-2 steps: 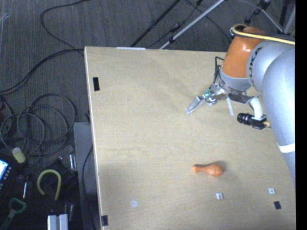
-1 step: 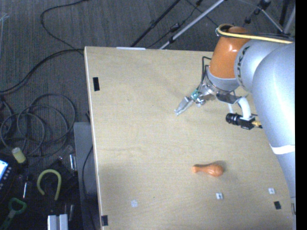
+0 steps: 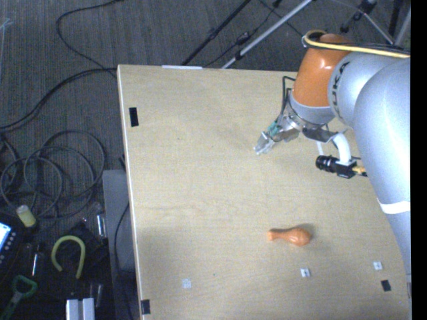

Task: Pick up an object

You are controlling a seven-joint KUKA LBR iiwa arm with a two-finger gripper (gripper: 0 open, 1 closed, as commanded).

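Now: arm hovering, nothing picked yet.
Gripper (image 3: 265, 142) sits above the tan board (image 3: 200, 179), up and a bit left of the orange pear-shaped toy (image 3: 291, 236), well apart from it; whether it's open or closed can't be told at this size, and nothing shows in it. Toy lies on its side, narrow neck pointing left, fat end right. To do the pick well, likely: move over the toy, line the pinch across the neck or just where it widens, come straight down, close firmly since the round body could roll or squirt out.
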